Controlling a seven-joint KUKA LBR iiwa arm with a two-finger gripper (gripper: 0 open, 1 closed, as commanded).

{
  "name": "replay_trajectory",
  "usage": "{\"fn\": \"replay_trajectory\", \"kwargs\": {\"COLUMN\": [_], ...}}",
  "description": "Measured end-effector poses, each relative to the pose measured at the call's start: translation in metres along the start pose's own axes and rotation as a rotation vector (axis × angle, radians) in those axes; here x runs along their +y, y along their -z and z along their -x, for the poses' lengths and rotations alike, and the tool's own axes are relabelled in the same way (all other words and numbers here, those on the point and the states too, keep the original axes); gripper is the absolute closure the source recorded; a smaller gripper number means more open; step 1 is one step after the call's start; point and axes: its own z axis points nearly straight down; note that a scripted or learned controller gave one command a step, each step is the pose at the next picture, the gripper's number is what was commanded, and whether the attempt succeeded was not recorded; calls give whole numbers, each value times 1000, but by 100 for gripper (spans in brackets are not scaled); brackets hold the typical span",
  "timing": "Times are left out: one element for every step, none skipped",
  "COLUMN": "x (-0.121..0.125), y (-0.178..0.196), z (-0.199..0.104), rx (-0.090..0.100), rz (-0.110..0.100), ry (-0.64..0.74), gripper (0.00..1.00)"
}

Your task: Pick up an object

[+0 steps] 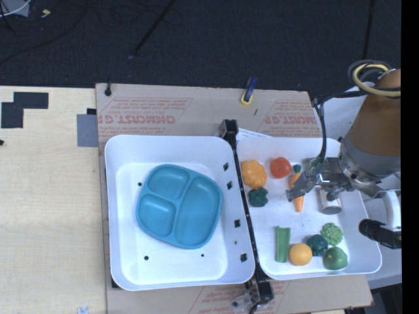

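The right bin (272,214) holds several toy foods. Along its far side lie a yellow-orange pepper (254,173), a red tomato (280,167) and a dark green broccoli (258,197). An orange carrot (298,203) lies near the middle. My gripper (313,195) hangs low over the bin's middle, open, with its dark left finger (296,190) right at the carrot's upper part. Nothing shows between the fingers. Whether the finger touches the carrot I cannot tell.
At the bin's near side lie a green stick (282,244), an orange ball (300,254), a dark teal piece (317,244), a pale green floret (332,233) and a green fruit (335,259). The left bin (121,175) holds a blue divided plate (179,205).
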Motion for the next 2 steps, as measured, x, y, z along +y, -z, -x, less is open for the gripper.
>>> {"fn": "replay_trajectory", "kwargs": {"x": [2,4], "y": [5,-59], "z": [0,0], "rx": [-1,-1], "rz": [10,4], "ry": [1,2], "gripper": [0,0]}}
